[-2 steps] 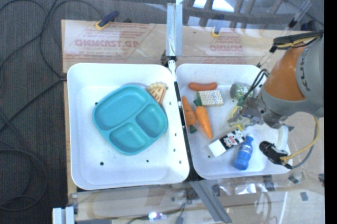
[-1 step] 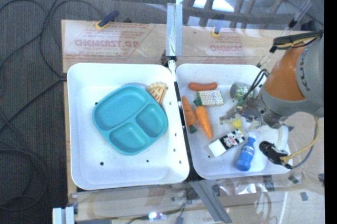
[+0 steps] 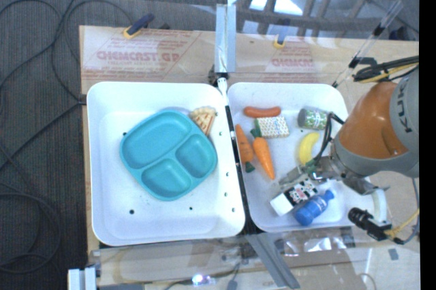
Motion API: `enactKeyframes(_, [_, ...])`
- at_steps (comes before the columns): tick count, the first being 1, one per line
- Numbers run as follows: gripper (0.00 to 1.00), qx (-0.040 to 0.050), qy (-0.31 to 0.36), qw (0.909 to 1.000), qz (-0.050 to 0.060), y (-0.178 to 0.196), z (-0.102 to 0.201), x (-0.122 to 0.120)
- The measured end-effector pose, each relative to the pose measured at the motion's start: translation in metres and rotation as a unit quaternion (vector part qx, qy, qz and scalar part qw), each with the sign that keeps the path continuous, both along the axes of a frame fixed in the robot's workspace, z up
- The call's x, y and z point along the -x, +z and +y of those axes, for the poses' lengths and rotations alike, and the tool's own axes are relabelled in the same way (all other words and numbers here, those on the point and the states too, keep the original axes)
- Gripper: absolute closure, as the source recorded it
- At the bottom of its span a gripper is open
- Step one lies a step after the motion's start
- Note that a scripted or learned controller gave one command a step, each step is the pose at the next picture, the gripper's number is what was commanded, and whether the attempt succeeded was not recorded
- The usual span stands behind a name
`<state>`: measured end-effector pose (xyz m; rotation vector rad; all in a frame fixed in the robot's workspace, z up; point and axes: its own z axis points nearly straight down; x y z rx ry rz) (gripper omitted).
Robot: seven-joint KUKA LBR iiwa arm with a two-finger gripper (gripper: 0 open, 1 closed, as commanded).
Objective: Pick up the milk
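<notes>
the milk [image 3: 291, 197], a small carton, lies on its side at the lower right of the frame, touching a blue bottle [image 3: 313, 207]. likely light, stiff-walled, crushable; grip across flat sides. gripper [image 3: 308, 176] just above it; jaw state cannot be told.

A robotics lab: a grey-and-orange industrial arm [image 3: 381, 132] reaches over two white bins [image 3: 109, 214] set on a plywood counter [image 3: 150, 54], loose cables [image 3: 41, 64] trail across grey carpet [image 3: 102, 3], and plastic toy food [image 3: 262, 154] serves as test objects.
</notes>
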<state>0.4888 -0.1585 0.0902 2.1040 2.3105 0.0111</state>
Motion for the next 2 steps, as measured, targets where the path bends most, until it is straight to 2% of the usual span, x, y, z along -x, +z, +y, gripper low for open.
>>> enactKeyframes(1, [1.00,-0.0022,0.001,1.0000,0.000,0.009,0.002,-0.001])
enactKeyframes(2, [1.00,-0.0021,-0.108,0.9941,0.009,0.108,-0.045,0.005])
